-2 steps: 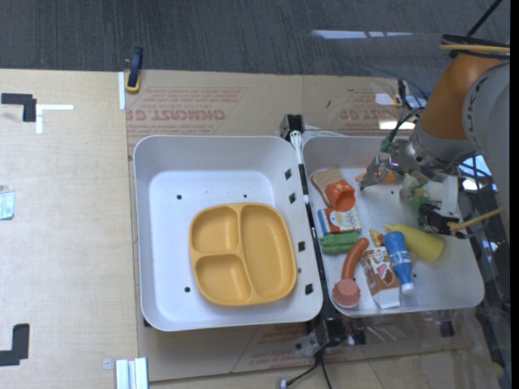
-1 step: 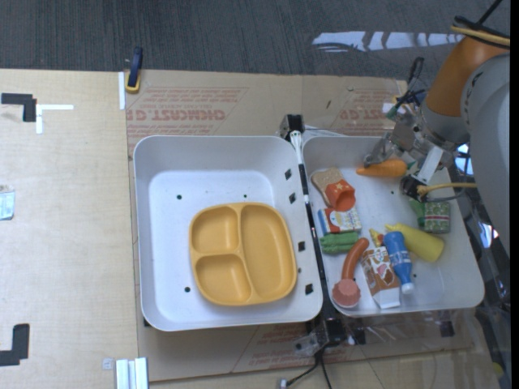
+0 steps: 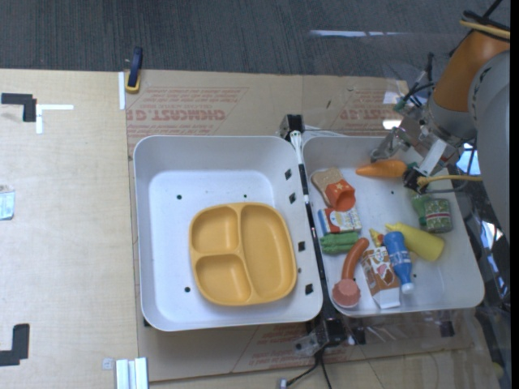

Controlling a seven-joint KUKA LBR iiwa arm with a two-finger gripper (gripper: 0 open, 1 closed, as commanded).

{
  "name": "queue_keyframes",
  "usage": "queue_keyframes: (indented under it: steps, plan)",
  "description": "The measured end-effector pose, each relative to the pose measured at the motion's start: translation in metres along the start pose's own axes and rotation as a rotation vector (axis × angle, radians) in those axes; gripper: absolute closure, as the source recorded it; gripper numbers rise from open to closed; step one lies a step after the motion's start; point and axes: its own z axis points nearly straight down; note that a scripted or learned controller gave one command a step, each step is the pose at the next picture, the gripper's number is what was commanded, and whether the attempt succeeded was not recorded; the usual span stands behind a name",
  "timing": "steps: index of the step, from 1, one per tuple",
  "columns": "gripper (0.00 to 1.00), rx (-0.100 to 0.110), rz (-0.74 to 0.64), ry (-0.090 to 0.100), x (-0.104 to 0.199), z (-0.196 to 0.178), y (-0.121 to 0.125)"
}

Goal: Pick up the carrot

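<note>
Bench point(image 3: 65, 241): light wood top, cardboard sheet point(image 3: 211, 108) laid over its middle and right. Two white bins sit on the cardboard, left bin point(image 3: 154, 241) and right bin point(image 3: 462, 286) touching at a clamped seam. Black brackets point(image 3: 20, 104) at the left edge, blue-yellow clip point(image 3: 134, 70) at the cardboard's top corner. Small pale item point(image 3: 6, 203) far left, possibly a tag.

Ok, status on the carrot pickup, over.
Tool at carrot's right end, grip unconfirmed. Carrot near right bin's far wall. Nothing on top of it.

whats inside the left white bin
Just a yellow divided plate with three compartments, lying on the left bin's white floor. The floor beneath the plate is covered.
</note>
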Motion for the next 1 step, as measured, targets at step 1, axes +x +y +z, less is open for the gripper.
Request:
queue_keyframes:
  steps: [1]
  plan:
    - [0.0, -0.008, 0.074, 0.0, 0.0001, 0.0097, -0.0068]
